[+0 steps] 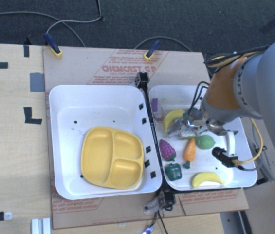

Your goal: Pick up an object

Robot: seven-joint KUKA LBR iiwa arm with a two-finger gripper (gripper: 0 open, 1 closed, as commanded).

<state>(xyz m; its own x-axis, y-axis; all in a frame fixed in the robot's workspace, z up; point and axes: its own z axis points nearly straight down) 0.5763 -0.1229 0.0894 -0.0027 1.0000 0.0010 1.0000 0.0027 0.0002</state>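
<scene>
You see the divided tray (112, 157) in the left bin (59, 101); the right bin (244, 182) holds the toy foods (189, 150), gripper (186, 127) among them.

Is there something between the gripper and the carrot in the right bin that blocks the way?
Nothing visible blocks it. The gripper sits low in the right bin, just above the carrot's upper end. The green round fruit lies close beside the carrot on its right and the yellow banana lies left of the gripper.

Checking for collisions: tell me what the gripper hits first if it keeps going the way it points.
Probably the yellow fruit. The gripper points left and down in the right bin, with that fruit just off its tip. Depth is unclear from above, so it may meet the bin floor instead.
</scene>
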